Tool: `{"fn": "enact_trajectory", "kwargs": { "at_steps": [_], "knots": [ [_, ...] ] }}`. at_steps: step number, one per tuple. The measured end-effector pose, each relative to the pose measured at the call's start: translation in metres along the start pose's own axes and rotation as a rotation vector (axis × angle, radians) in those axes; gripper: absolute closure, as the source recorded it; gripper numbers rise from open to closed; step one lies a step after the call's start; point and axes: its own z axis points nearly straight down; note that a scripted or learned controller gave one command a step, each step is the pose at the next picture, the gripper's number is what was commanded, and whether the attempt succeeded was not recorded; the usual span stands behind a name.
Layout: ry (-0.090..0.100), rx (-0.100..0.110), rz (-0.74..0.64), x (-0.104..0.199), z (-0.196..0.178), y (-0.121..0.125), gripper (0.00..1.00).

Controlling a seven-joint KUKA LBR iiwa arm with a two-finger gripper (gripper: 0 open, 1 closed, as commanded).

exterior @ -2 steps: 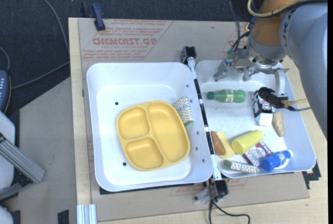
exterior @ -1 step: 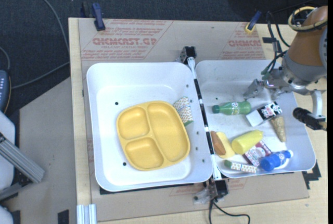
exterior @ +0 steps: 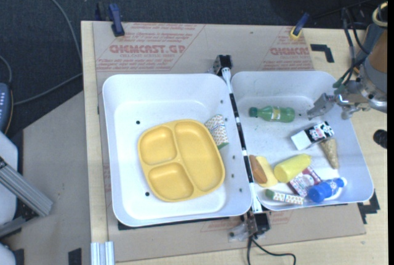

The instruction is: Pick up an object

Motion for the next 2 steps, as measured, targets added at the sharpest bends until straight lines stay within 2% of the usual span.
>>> {"fn": "enact_trajectory", "kwargs": {
  "at_steps": [1,2],
  "knots": [
    [0.002,0.003,0.0,0.045,0.073,-0.053,0.0],
    [0.001,0.001,0.0,0.059,0.095,-0.093,0.0]
  ]
}}
